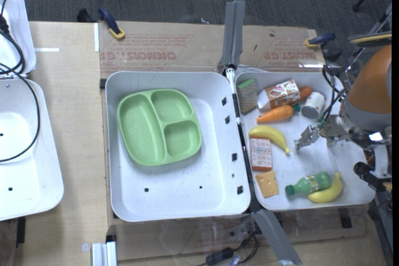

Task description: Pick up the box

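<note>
Two shallow white bins sit side by side on the bench. The left bin holds a green divided plate, set toward its far left part. The right bin holds everything else, and the places below are given from the long banana near its middle.

The box, orange-red and white, lies beyond the banana toward the far side of the bin, tilted. An orange carrot lies between the box and the banana, close under the box. A dull green packet stands left of the box, beyond the banana's left end. A white cup or cylinder lies on its side right of the carrot. Just nearer than the banana's left end lies a red and white packet, and nearer again an orange wedge like cheese. Nearer and to the right of the banana, a green bottle lies on its side, touching a second, shorter banana.

The arm reaches in from the right, its orange band above the grey wrist. The claw hangs low just right of the long banana, well apart from the box; its fingers look parted, released, with nothing between them.
</note>
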